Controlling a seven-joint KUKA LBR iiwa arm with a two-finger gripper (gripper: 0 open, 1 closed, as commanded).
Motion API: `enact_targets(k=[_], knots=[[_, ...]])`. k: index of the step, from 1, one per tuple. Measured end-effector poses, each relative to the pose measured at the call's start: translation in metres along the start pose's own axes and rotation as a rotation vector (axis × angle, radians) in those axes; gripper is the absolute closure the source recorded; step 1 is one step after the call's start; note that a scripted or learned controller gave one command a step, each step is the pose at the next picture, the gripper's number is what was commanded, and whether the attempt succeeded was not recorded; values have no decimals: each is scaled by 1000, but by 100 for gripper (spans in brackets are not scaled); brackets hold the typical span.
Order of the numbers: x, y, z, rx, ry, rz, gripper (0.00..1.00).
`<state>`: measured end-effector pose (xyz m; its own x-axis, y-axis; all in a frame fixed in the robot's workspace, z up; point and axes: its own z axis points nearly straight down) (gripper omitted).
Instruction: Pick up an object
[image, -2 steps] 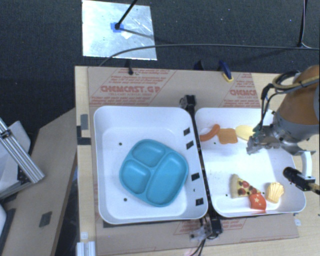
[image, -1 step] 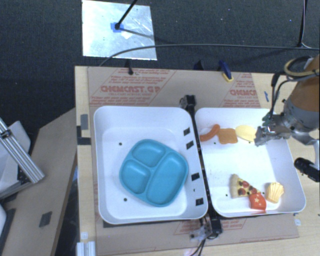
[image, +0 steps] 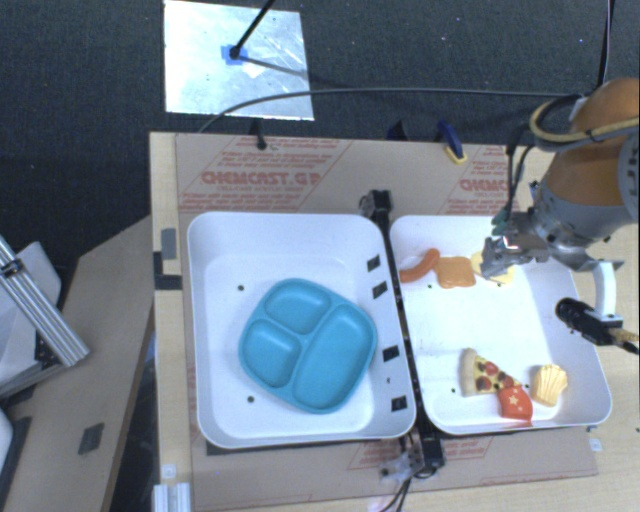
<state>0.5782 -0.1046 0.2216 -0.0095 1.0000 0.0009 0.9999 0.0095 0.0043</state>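
Note:
My gripper (image: 497, 256) is low over the back of the right bin (image: 600, 392), right above a small yellow item (image: 499, 271) that it partly hides. Just to its left lie an orange toy piece (image: 456, 273) and an orange sausage (image: 419, 264). Toward the front of the same bin lie a pizza slice (image: 483, 372), a red piece (image: 514, 402) and a yellow ridged piece (image: 549, 382). The grey arm with its orange band (image: 590, 140) comes in from the right.
The left bin (image: 215, 300) holds a blue divided plate (image: 308, 343). A black clip strip (image: 392, 310) runs between the two bins. A black fitting of the arm (image: 585, 318) hangs over the right bin's right side.

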Motion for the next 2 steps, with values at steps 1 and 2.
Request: enact_targets(k=[1, 2], knots=[[52, 22, -11, 0, 0, -1, 100], [107, 42, -18, 0, 1, -1, 100]])
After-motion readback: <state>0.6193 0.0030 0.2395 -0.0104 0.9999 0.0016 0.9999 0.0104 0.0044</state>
